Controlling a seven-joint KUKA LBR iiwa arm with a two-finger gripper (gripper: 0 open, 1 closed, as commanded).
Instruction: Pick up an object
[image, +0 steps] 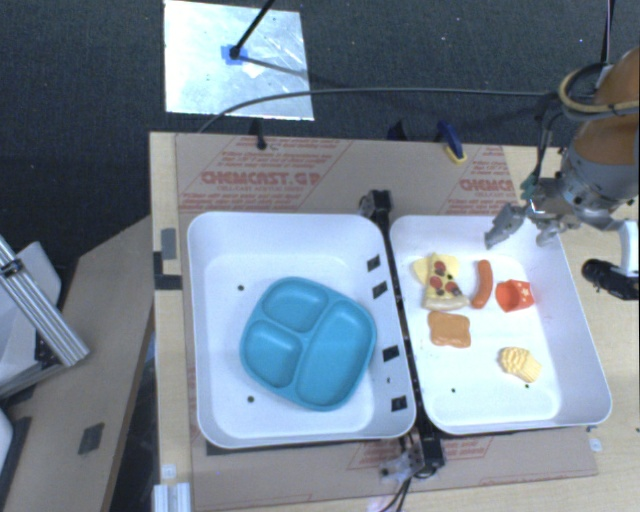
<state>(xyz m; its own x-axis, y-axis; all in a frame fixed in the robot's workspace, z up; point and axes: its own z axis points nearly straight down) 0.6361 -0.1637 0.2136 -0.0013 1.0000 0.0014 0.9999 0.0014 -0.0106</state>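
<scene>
Where the bench edge sits closest to me, the two white bins lie side by side, the left bin (215, 300) and the right bin (570, 390) touching along a black seam w/ clips. In the left one there's a blue divided plate (308, 343), three compartments, lying flat and a bit askew, filling most of the floor.

The right bin has the toy food. Nearest is a pale yellow ridged piece (520, 363) (looks like a crinkle chip or pasta, can't say which), towards the front right. Behind it, approx mid-bin, an orange-brown toast-like slab (449, 329). Further back a pizza slice (442, 281) w/ red dots, then just beside it on the right a reddish sausage (482, 284) standing lengthwise, and next to that a red-orange block (514, 295). All are apart from each other, none stacked.

At the far right corner the gripper (525, 228) hangs over the bin's back rim, fingers spread apart w/ nothing between them. It's above and behind the sausage and the red-orange block, not touching either. The grey wrist and orange band (605, 140) go off to the right.
</scene>
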